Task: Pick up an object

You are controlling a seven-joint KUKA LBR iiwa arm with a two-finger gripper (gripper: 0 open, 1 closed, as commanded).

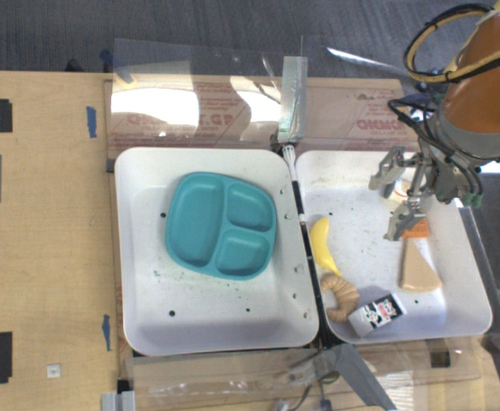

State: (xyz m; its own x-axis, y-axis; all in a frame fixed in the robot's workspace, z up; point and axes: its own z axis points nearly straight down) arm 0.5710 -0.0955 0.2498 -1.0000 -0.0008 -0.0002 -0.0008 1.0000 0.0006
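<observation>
No object is being held yet: the pick is judged to be at the approach stage, with the grasp and the lift both remaining. The candidate objects are lying in the right bin (pixel 468 311), in the lower right of the frame. Nearest the pincer (pixel 401 197) is the tan wedge with an orange tip (pixel 419 260), lying just below it. The pincer is hanging over the upper part of this bin with its fingers spread apart and nothing showing between them.

Count, right bin: one tan wedge, one yellow banana (pixel 322 244) along the left wall, one brown pretzel-like piece (pixel 342 293) below the banana, one black-and-white carton (pixel 376 314) at the bottom edge. Four objects in total.

Count, left bin (pixel 139 255): one teal divided plate (pixel 221 224), lying in the middle.

Two white bins are sitting side by side on the desk (pixel 36 229).
</observation>
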